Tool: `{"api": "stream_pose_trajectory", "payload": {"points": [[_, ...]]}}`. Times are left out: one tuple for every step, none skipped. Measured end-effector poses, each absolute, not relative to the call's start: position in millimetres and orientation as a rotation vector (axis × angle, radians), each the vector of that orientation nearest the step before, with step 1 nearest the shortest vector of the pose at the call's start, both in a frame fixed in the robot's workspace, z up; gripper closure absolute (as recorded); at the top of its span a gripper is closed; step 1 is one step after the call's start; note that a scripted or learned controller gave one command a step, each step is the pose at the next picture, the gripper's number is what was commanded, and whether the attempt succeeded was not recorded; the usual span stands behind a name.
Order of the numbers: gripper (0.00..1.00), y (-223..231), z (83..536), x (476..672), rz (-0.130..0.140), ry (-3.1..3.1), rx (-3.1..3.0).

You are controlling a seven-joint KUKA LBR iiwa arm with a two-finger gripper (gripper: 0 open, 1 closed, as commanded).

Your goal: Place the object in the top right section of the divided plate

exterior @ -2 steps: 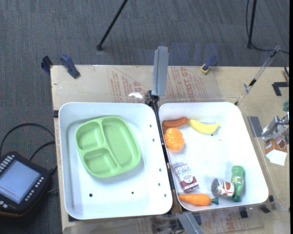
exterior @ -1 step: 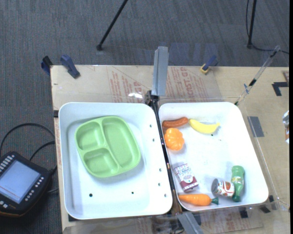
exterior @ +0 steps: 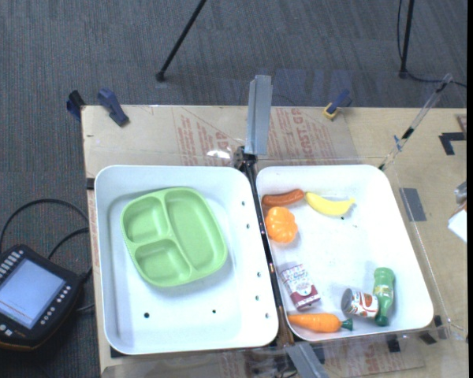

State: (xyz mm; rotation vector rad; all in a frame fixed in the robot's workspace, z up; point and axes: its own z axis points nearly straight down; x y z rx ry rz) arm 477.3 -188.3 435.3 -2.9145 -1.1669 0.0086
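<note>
A: Jaws?
B: I cannot tell their state; I judge the pick not yet begun; candidates lie in the right bin (exterior: 339, 250): sausage (exterior: 283, 198), banana (exterior: 329, 204), carrot (exterior: 319, 321).
A: Next?
B: I must grasp one; carry it left to the divided plate (exterior: 217, 239) in the left bin (exterior: 181, 321); release over its far right section (exterior: 195, 228).

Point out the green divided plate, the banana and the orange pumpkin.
green divided plate (exterior: 214, 235): camera view, on its large right section.
banana (exterior: 330, 204): camera view, middle of its curved body.
orange pumpkin (exterior: 281, 224): camera view, centre of its ribbed top.
</note>
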Motion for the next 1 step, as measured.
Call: {"api": "stream_pose_trajectory", "payload": {"points": [[1.00,-207.3,435.0,476.4,0.011,-0.558,-3.090]]}}
